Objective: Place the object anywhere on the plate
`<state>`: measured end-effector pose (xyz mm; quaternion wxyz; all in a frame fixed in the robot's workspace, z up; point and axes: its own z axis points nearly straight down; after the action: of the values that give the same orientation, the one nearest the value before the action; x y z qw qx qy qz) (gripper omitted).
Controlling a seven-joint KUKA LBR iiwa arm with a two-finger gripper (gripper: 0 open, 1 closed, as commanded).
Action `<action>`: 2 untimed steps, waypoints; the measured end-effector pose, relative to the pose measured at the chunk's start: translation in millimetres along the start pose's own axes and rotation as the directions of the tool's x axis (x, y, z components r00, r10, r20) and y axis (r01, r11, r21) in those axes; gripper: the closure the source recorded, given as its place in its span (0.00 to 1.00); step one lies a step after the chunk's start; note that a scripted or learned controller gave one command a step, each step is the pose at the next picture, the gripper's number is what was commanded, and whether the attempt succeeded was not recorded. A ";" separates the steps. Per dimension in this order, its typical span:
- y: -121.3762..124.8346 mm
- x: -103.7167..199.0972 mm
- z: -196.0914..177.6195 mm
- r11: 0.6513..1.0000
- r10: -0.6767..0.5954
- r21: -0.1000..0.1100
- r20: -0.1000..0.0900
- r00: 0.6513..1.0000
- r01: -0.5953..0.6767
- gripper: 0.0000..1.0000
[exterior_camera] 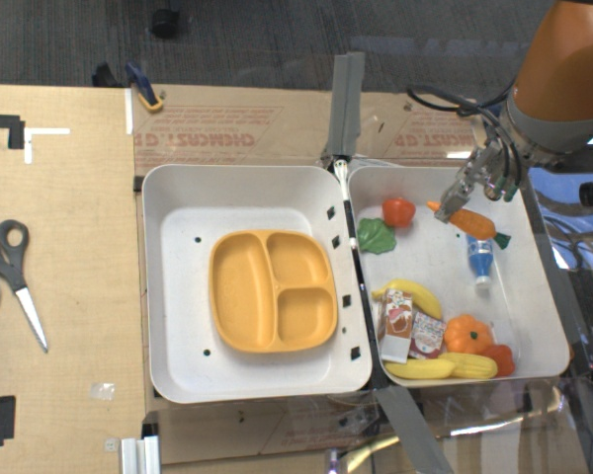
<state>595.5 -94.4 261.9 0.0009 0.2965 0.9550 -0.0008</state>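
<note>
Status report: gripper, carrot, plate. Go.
Gripper low over right bin's far side, at the carrot; grip unconfirmed. Yellow plate in left bin, nothing on it. Bin divider lies between carrot and plate.

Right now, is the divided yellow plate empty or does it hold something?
Empty: the yellow plate shows three bare compartments; the toy food lies in the right bin.

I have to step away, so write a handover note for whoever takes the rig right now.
Tool: over the right bin, at the carrot; grip unclear.
Plate: yellow, three compartments, in the left bin, nothing on it.
Right bin also holds a tomato, green leaf, small bottle, bananas, packets, orange.
Done: nothing placed.
Left: lift one item, set it on the plate.
</note>
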 end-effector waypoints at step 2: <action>0.5 -1.2 -9.2 1.000 -0.001 0.000 0.003 1.000 0.001 1.00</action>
<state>596.8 -94.6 271.1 0.0025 0.2959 0.9552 -0.0010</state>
